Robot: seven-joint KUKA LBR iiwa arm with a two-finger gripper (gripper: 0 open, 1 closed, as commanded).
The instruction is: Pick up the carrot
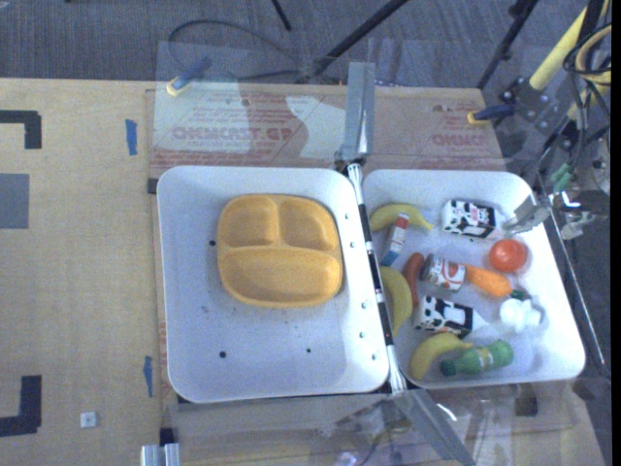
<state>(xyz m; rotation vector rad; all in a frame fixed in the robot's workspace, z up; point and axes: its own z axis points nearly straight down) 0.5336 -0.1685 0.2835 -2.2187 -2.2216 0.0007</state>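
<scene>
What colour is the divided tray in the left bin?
Yellow-orange, plain, no pattern. The divided tray shows clearly in the camera view.

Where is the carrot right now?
The carrot lies in the right bin, toward its right side, just below the tomato and right beside the small can.

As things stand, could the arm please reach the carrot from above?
Probably yes: the carrot lies uncovered in the right bin, though a tomato and a small can crowd it closely.
</scene>
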